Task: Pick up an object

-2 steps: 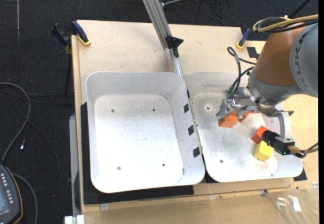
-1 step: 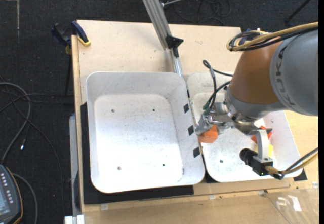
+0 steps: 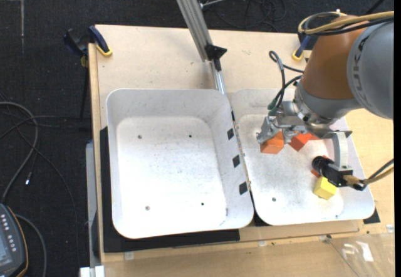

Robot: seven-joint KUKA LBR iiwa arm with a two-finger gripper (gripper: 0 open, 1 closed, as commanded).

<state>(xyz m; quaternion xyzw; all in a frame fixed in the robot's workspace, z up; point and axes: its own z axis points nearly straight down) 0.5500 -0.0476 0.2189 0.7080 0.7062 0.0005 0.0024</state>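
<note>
My gripper is low over the right bin, near its upper middle. An orange block lies directly under the gripper's left side. A second orange piece shows just to its right, partly covered by the gripper body. Whether either orange piece is gripped is hidden from this angle. A yellow block rests on the bin floor toward the lower right, well apart from the gripper.
The left bin stands beside the right one, with their rims overlapping in the middle. A slanted metal pole reaches down to the bins' far edge. Clamps sit at the bench's back corners.
</note>
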